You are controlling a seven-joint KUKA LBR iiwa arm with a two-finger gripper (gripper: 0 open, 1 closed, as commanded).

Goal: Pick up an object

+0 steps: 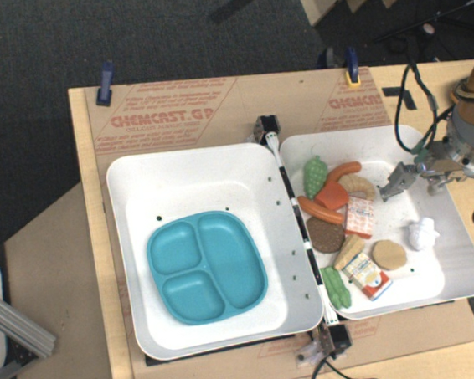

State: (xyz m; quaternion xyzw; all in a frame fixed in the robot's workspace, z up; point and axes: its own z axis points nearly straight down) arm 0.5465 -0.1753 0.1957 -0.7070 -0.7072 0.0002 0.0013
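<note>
Plastic toy food fills the left half of my right-hand shallow white bin [449, 284]: an orange sausage-shaped piece [342, 171], a green lumpy vegetable [315, 176], a round tan biscuit-like disc [389, 254], a small red-and-white printed packet [358, 214]. I judge them light, stiff and a little slick, so the narrow middle of the sausage looks the surest place to pinch. My gripper [391, 185] hangs near that bin's far right corner, its fingers spread with nothing between them; the sausage lies just beside it toward the bin divider. The teal three-compartment plastic tray [207, 265] sits in the left-hand white bin [127, 187]
</note>
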